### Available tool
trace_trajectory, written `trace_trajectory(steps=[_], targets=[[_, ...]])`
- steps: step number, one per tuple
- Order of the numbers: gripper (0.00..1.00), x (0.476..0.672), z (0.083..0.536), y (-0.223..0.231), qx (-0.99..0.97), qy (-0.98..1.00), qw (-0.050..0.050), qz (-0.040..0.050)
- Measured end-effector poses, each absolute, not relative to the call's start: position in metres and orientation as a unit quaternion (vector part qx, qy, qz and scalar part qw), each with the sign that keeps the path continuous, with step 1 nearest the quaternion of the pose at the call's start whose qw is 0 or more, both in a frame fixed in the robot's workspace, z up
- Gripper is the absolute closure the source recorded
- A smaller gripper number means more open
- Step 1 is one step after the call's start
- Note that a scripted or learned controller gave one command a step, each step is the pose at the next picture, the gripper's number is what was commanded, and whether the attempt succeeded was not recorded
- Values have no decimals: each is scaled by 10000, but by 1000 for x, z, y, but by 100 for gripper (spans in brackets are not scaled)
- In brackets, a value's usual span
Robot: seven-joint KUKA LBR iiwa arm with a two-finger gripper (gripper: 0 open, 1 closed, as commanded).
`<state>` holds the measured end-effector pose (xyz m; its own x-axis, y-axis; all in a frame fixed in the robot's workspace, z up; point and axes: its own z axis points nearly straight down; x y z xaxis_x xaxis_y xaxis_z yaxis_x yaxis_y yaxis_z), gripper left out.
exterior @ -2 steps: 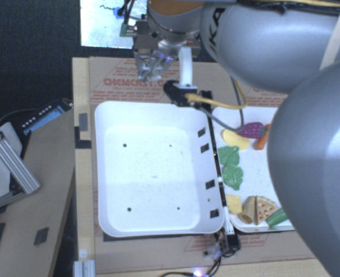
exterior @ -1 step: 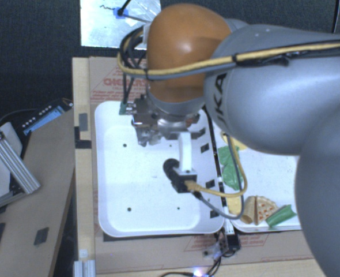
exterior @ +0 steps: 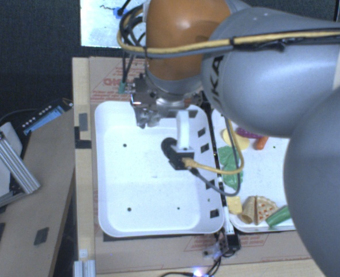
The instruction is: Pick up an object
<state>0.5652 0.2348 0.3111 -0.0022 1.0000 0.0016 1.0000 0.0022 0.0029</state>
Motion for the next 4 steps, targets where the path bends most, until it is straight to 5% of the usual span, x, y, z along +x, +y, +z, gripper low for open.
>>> trace_trajectory(steps=[1,2,3,4], targets=[[100,582,311,147,7095,7047,11,0],[100,564,243,219,7040,7102,-18,-12],[100,567,272,225,7054,7088,2,15],[100,599,272,235,7053,7089,6,21]])
